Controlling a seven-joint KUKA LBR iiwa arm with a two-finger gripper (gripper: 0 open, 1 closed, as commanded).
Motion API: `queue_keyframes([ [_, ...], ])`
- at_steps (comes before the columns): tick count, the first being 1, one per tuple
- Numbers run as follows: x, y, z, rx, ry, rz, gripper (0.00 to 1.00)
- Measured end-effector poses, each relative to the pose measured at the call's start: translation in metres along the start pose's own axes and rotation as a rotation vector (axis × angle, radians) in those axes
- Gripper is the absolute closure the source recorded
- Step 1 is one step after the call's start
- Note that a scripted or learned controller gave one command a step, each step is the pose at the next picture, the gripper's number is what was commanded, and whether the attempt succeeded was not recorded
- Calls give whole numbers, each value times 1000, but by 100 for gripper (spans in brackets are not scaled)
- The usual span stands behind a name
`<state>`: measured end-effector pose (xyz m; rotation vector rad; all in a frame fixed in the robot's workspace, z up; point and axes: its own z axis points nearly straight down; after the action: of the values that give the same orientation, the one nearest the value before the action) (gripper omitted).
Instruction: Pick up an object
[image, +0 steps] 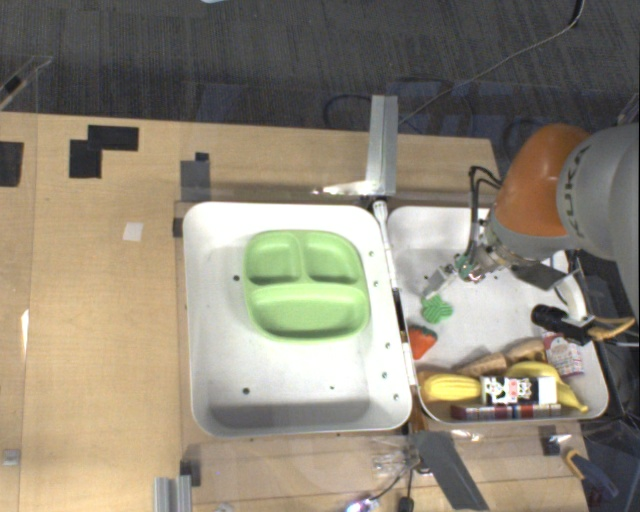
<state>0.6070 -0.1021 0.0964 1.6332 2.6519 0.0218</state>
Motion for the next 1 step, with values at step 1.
queue_keyframes([
  [1, 25, -52, -100, 19, 12, -73, 0],
])
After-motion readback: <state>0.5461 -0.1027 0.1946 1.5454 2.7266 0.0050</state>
